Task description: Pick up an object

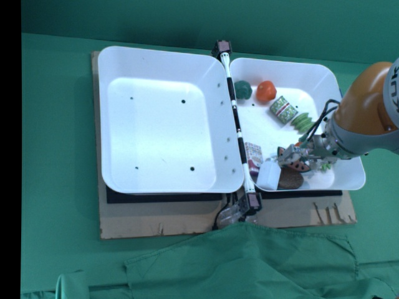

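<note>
Over the right bin's (349, 178) near corner the hand (298, 156) is hanging low, grip state impossible to tell, crowding a brown disc (290, 179) just below it and a white cup (269, 175) lying just beside, toward the divider.

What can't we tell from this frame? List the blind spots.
- Gripper, camera view: fingers too small and tangled with clutter to read open or shut, or whether anything is held.
- Brown object: partly covered by the gripper and the white cup; identity unclear.
- Small carton: label too small to read.
- Arm: cut off by the right edge.
</note>
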Controlling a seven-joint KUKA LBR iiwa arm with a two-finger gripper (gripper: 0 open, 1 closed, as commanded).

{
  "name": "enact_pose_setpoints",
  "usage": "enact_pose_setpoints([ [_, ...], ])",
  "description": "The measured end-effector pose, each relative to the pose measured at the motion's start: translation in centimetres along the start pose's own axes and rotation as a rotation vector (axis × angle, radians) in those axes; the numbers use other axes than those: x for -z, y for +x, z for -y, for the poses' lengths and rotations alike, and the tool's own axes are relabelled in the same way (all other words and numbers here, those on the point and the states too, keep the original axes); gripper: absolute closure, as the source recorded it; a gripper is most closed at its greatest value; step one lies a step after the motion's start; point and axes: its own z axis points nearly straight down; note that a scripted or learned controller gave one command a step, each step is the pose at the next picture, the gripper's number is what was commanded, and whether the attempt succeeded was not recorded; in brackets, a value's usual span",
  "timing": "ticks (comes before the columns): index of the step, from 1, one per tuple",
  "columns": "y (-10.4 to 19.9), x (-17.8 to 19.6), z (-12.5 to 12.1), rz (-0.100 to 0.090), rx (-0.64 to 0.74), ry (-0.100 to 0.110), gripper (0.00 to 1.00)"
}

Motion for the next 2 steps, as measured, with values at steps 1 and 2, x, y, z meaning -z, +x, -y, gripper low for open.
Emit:
enact_pose_setpoints([
  [1, -0.1, 1.2, -0.2, 0.004, -0.002, -0.007, 1.0],
  [2, -2.7, 8.2, -3.5, 0.003, 0.0, 0.007, 1.0],
])
